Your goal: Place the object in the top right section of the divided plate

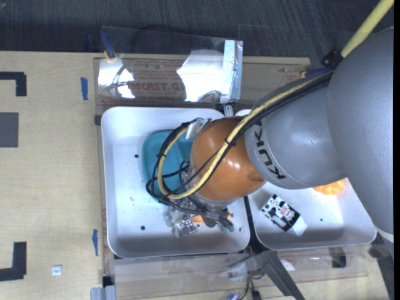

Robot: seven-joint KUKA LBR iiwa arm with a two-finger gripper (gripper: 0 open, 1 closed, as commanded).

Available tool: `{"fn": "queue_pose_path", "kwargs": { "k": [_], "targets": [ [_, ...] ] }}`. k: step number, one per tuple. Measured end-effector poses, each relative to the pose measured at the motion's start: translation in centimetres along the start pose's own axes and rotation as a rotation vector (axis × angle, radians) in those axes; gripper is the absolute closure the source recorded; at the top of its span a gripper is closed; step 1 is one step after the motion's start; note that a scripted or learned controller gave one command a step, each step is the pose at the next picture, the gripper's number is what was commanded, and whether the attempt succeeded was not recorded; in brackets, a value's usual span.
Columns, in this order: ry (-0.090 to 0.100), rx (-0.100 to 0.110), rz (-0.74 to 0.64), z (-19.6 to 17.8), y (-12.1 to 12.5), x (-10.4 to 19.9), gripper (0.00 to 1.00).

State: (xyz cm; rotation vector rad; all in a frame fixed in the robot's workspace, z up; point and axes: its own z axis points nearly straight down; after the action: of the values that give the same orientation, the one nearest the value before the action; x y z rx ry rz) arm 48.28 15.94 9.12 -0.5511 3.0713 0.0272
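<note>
While the arm [300, 136] covers the teal plate [153, 152], its pincer [197, 220] (blurred) can't be read.

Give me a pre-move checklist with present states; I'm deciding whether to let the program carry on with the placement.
1. Divided plate in reach: ok. The teal plate lies in the left bin, partly under the arm.
2. Top right section visible: not ok; the orange wrist band hides most of the plate.
3. Object held: cannot tell. The gripper hangs low over the left bin floor, with something orange by it.
4. Gripper over plate: not ok; it sits below the plate's visible part.
5. Cable slack: ok; the yellow and black cables loop loosely.
6. Right bin: holds a small black-and-white card, apart from the gripper.
</note>
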Motion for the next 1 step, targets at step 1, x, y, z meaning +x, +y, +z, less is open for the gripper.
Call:
{"fn": "queue_pose_path", "kwargs": {
  "k": [1],
  "targets": [
    [0.013,0.012,-0.235,-32.94,-3.25,-4.00,1.00]
  ]
}}
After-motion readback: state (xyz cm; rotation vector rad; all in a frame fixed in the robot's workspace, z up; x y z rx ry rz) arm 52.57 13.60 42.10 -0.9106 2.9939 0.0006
